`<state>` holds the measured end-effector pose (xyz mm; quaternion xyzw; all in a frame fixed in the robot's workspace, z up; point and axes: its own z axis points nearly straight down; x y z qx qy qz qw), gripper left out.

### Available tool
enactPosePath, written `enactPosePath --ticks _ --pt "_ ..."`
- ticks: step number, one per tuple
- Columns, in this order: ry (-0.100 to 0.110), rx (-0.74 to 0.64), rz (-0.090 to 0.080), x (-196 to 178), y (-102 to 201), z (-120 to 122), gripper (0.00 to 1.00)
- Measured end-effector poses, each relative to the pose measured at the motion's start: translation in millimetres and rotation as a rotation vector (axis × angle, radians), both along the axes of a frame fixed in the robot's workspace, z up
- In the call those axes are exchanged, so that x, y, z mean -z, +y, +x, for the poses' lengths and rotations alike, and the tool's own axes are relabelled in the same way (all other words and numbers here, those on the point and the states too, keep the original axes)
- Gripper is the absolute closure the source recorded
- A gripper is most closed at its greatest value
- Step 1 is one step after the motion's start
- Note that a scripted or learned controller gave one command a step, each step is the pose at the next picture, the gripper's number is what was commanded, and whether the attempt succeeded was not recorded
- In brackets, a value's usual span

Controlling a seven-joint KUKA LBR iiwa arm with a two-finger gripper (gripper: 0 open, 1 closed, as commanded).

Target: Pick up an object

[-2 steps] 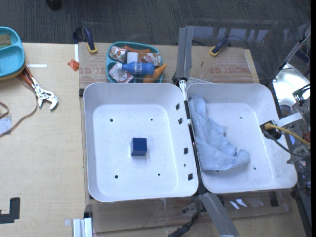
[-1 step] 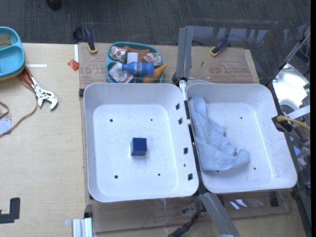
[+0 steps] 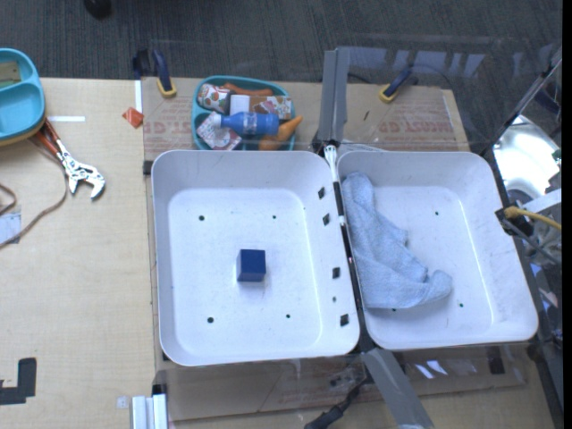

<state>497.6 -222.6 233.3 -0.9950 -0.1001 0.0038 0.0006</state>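
While in bins [image 3: 170, 266]: block [image 3: 252, 264], towel [image 3: 384, 253].

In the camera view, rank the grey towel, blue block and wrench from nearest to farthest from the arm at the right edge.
1. Grey towel, in the right bin, on the arm's side.
2. Blue block, mid left bin.
3. Wrench, on the bench, left of both bins.

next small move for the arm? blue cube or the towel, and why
Probably swing in over the left bin and centre above the blue cube. It sits alone on the bin floor, apart from the walls. The grey towel lies crumpled against the right bin's left wall, a less certain grasp.
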Motion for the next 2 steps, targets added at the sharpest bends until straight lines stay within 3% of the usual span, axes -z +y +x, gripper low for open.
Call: enactPosePath --ticks 1,2 --pt "-0.005 0.0 0.001 141.8 62.8 11.3 1.0" --pt "-0.004 0.0 0.0 24.0 21.7 0.9 1.0"
